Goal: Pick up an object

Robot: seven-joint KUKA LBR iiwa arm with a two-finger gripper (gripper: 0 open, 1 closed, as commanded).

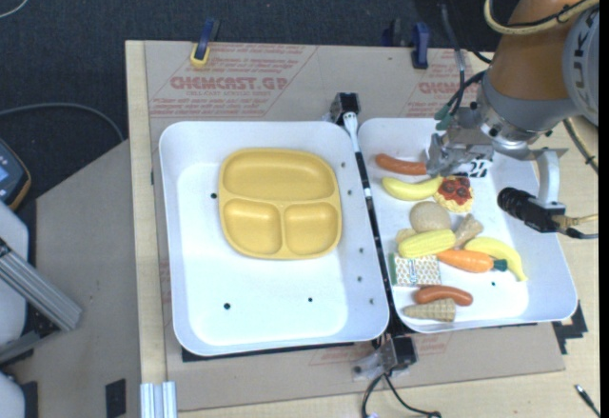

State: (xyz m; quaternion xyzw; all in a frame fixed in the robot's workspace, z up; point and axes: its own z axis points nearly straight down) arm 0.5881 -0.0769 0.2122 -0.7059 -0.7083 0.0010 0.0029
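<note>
Gripper [447,157] hangs low over the far end of the right shallow white bin [561,288]; finger state cannot be told. Long red plastic sausage [400,164] and yellow plastic banana [411,188] lie just beside it, toward the divider. Round red-topped pizza slice toy [456,192] sits just beneath. Other toy food crowds the bin's middle and near end. Left white bin [186,245] holds a yellow three-compartment plastic tray [280,201], bare floor around it.
</note>
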